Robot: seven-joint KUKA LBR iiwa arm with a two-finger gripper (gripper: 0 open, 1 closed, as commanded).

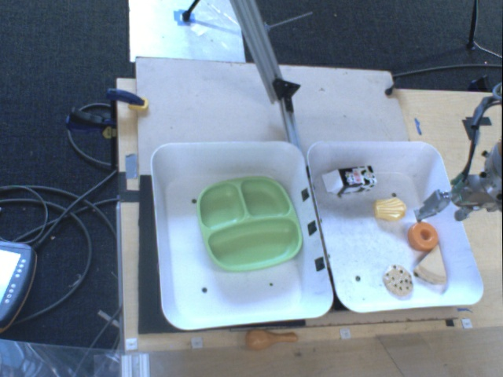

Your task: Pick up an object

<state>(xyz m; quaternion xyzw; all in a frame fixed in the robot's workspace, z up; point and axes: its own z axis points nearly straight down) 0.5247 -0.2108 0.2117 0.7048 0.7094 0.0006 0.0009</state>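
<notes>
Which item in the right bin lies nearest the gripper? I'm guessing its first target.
The orange donut, just below-left of the gripper; the yellow shell-shaped piece lies farther left.

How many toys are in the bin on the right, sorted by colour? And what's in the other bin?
Right bin:
Black-and-white milk carton: 1
Yellow shell-shaped toy: 1
Orange doughnut: 1
Tan things, a spotted cookie and a bread wedge: 2
Left bin:
Green divided plate: 1
Total: 6
</notes>
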